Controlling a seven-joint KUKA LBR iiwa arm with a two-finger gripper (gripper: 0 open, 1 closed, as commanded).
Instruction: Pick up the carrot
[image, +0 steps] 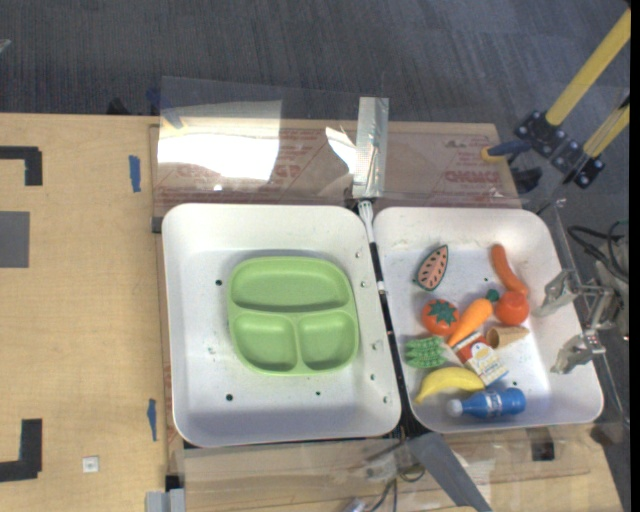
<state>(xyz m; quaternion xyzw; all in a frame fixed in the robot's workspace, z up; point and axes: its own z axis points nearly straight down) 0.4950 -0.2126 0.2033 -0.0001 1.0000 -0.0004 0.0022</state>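
The carrot (470, 321) is orange with a small green top and lies at a slant in the middle of the right bin (575, 405). Its thick end points up and right toward an orange ball (512, 308). Its tip points down and left, beside a red tomato (438, 315). Other toys crowd it on most sides, and nothing covers it.
Also in the right bin are a watermelon slice (432, 267), a red-orange sausage shape (503, 264), an ice-cream cone (506, 337), a small carton (483, 359), a green leafy toy (425, 352), a banana (450, 381) and a blue bottle (490, 404). The left bin (190, 300) holds a green divided plate (293, 313).
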